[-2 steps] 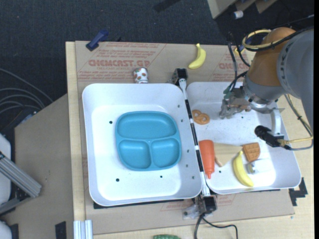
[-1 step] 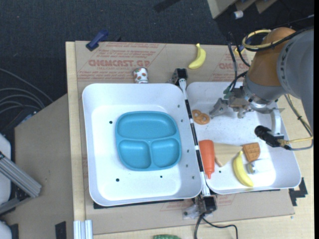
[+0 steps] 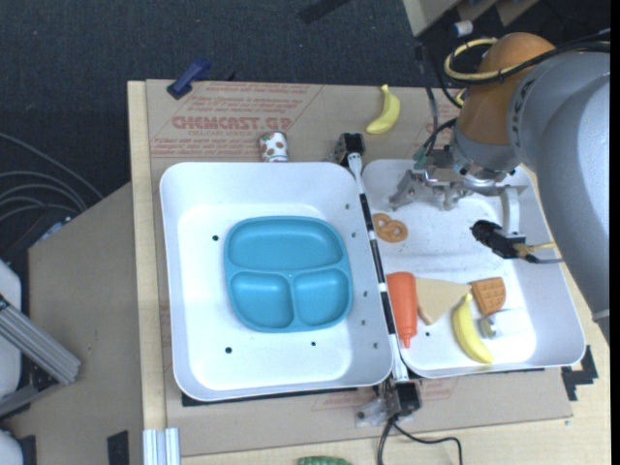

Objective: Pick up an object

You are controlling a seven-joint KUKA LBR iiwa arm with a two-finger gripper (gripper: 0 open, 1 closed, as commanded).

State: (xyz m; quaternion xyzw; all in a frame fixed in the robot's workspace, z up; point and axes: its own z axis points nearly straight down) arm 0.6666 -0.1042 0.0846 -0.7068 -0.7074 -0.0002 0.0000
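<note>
In the right bin (image 3: 552, 342), your pincer (image 3: 433, 186) hung near the back wall; I couldn't tell how it stood. The pretzel (image 3: 389, 228) lay just beside it, looking light, stiff and brittle, best gripped gently across its outer edges.

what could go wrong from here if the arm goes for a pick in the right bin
1. The carrot, cheese wedge, banana and waffle piece lie crowded together at the near end of the right bin, so a grasp there may catch two items or push one aside.
2. The carrot rests against the bin wall by the divider, leaving little room for a finger on that side.
3. The pretzel lies flat and may slip out of the tool.
</note>
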